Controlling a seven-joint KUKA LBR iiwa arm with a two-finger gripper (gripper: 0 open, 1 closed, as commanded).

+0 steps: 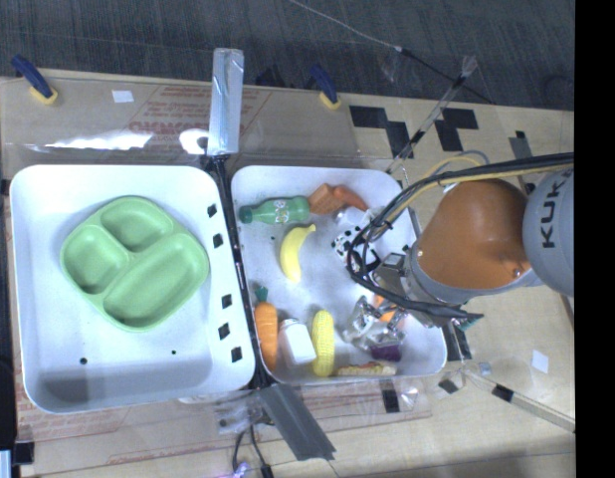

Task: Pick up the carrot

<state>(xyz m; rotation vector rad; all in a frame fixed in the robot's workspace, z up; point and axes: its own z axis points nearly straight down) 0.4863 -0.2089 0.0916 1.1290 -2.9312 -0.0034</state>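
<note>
Carrot [267,333] upright at right bin [256,189] seven o'clock wall, beside white block [298,345] — gripper [372,325] toward five o'clock, well apart; grip state unreadable.

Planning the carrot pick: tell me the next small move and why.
Probably shift the hand left across the right bin toward the carrot. The carrot lies by that bin's left wall, beside a white block and the corn, while the hand sits over clutter further right, apart from it.

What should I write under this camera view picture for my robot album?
Robot gripper hovers in the right bin, away from the carrot by the bin's left wall; a green plate sits next door.
</note>
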